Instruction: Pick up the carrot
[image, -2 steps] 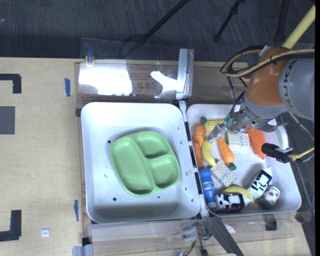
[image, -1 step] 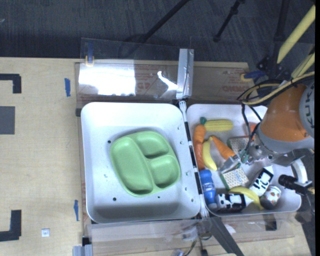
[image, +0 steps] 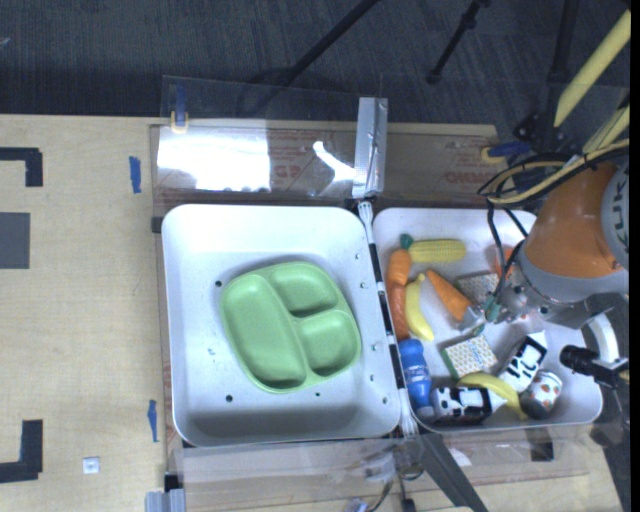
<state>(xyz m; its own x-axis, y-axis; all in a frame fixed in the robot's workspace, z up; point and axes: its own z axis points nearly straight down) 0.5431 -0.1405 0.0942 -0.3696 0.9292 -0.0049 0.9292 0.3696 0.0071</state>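
**Q:** Wooden bench (image: 80, 300), two white bins — what sits where?

**A:** The left bin (image: 190, 250) holds a green divided plate (image: 290, 325). The right bin (image: 590, 405) is crowded with toy food: a corn cob (image: 438, 250), a banana (image: 415, 310), a blue bottle (image: 414, 368).

**Q:** Where is the carrot?

**A:** An orange carrot (image: 399, 270) with a green top lies against the right bin's left wall. Its long axis runs roughly along that wall, green end farthest from the camera. A second orange, tapered piece (image: 447, 293) lies just right of it, angled.

**Q:** And the gripper?

**A:** The gripper (image: 490, 312) hangs mid-bin, right of the carrot. Whether it grips anything, I cannot tell. Reaching the carrot likely means moving left.
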